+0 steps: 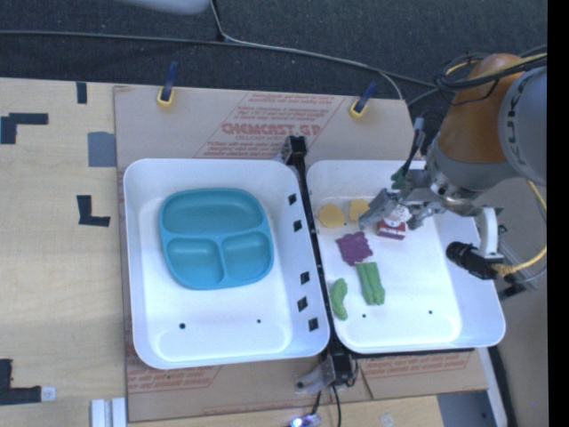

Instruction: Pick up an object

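nearest, two green pieces (371, 283) and a purple one (355, 246) lie loose in the right bin (471, 327). beyond, the gripper (392, 210) sits low over a red-white object (391, 229); finger spread cannot be told.

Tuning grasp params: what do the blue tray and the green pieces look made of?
Blue tray: likely moulded hard plastic, smooth with a slight sheen, uniform teal colour, rounded compartment walls. Green pieces and: probably plastic or rubbery toy food, matte, saturated colour; too small to tell hard from soft.
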Motion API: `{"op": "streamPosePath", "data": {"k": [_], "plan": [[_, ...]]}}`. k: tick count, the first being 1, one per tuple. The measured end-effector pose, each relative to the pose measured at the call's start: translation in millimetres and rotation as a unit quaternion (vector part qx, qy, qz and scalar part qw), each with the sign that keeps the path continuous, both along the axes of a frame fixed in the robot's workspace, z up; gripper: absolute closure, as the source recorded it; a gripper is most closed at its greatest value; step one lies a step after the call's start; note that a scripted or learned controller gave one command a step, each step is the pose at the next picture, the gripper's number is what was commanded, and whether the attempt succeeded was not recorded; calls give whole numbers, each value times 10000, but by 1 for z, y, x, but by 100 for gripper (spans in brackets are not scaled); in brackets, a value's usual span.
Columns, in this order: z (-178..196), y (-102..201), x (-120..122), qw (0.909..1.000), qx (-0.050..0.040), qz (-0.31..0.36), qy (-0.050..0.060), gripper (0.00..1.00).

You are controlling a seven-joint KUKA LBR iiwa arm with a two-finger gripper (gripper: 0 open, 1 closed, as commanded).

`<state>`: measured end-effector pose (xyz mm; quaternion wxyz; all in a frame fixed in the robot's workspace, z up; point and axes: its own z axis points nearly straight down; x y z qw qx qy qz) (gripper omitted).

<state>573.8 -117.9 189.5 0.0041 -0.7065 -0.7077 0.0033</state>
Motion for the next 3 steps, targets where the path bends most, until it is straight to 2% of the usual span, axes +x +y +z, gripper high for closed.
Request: {"op": "streamPosePath", "data": {"k": [1,2,3], "plan": [[-67,5,0,10000,1,1,12,0],[-108,5,0,10000,-12,-2,-28,0],[-97,4,2,10000,-16,2,-41,100]]}}
